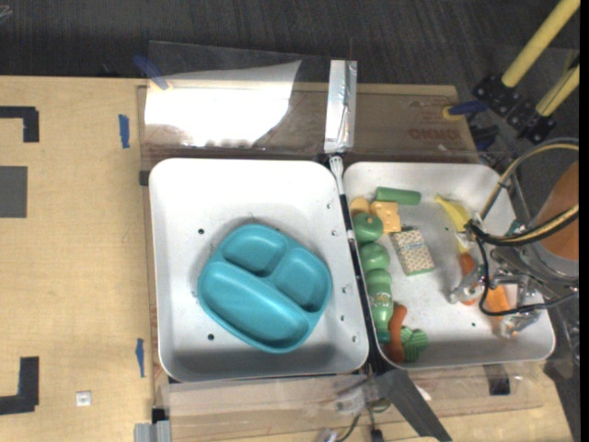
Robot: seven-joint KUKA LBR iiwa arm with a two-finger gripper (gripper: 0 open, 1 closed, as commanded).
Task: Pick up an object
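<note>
1. The gripper [492, 288] is low in the right bin [433, 339], at the frame's right; I cannot tell its state.
2. An orange object [498, 299] lies directly under it.
3. A teal tray [265, 286] sits in the left bin [184, 201].

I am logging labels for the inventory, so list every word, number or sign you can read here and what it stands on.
No text here reads clearly.
Brown cardboard panel behind the right white bin: faint printed lettering, too blurred to read.
Small speckled beige block in that bin: a patterned face, no legible words.
Teal divided plastic plate in the left white bin: no marking.
</note>
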